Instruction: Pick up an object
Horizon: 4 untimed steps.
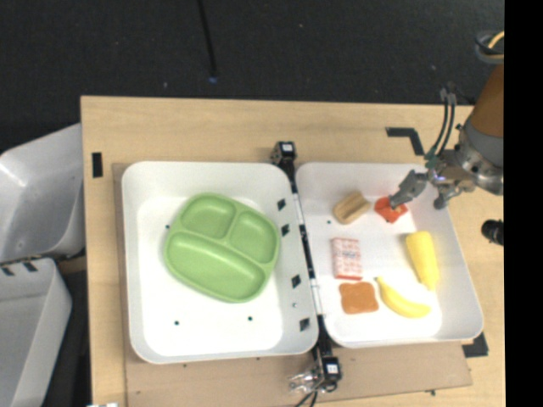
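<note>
My gripper (422, 197) hovers over the far side of the right bin (462, 312), open, with its two dark fingers spread apart. One fingertip (402, 195) is right over a small red object (392, 212), which lies on the bin floor and is not between the fingers. A tan bread roll (349, 207) lies just left of the red object. Nearer the front lie a pink-and-white packet (345, 257), an orange toast slice (358, 297), a banana (403, 299) and a yellow corn cob (422, 259).
The left bin (140, 312) holds a green divided plate (222, 246). A raised divider with black clips (301, 253) runs between the bins. The arm's orange band and grey wrist (485, 134) come in from the right above the bin's far right corner.
</note>
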Motion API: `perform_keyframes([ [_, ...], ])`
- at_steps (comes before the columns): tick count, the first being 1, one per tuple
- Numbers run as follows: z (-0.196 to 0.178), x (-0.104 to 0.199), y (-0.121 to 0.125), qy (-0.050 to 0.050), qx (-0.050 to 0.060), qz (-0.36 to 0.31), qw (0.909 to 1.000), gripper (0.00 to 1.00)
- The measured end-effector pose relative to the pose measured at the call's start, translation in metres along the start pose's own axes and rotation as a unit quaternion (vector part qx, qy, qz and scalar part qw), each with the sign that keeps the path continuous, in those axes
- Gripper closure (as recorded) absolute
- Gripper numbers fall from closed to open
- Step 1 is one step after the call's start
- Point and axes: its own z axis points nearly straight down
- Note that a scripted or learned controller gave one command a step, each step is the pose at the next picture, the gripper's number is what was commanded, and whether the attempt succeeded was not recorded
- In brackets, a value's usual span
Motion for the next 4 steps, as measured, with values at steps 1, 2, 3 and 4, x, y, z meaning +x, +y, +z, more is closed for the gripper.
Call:
perform_keyframes([
  [1, -0.009, 0.001, 0.003, -0.001, -0.007, -0.002, 1.0000, 0.00],
  [2, 0.033, -0.003, 0.003, -0.002, -0.005, -0.001, 1.0000, 0.00],
  [3, 0.079, -0.013, 0.000, -0.002, -0.005, 0.000, 1.0000, 0.00],
  [4, 0.126, -0.014, 0.001, -0.002, -0.006, 0.001, 1.0000, 0.00],
])
